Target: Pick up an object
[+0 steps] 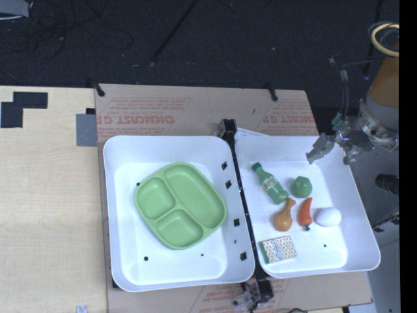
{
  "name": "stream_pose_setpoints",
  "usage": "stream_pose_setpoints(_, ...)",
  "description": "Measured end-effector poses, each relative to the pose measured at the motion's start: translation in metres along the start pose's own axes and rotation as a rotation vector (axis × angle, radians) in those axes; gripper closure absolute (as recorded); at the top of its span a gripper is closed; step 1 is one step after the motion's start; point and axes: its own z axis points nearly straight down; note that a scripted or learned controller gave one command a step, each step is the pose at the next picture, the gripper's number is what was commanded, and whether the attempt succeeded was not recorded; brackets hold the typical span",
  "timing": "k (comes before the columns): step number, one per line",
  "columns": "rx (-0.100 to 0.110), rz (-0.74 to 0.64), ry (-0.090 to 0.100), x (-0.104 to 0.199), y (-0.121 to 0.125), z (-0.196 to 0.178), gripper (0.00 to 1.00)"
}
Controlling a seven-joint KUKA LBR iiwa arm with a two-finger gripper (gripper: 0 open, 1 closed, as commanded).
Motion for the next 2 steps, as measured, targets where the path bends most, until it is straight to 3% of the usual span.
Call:
stream_pose_setpoints(1,-0.013,-0.002,-0.003,0.000,0.002,-0.007,0.00)
stream_pose_setpoints(2,-0.007,-0.001,-0.001,-0.001,0.003,0.036,0.00)
